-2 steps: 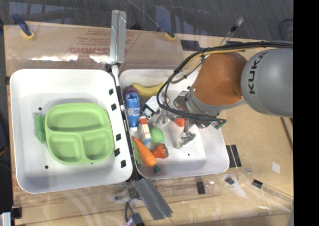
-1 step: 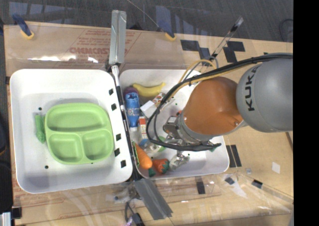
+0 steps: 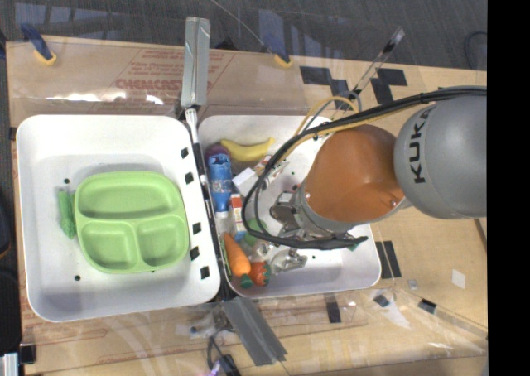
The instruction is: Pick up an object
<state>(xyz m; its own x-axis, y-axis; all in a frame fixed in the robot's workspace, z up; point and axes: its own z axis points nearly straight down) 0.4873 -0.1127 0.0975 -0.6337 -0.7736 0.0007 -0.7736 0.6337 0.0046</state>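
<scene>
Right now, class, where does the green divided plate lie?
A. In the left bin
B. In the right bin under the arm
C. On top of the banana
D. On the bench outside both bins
A: the green plate lies flat on the floor of the left bin, apart from the arm.

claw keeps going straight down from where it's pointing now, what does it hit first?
Probably the floor of the right bin near its front edge. The claw points down there, just right of the carrot and the red item. Depth is unclear, so it may clip those first.
</scene>
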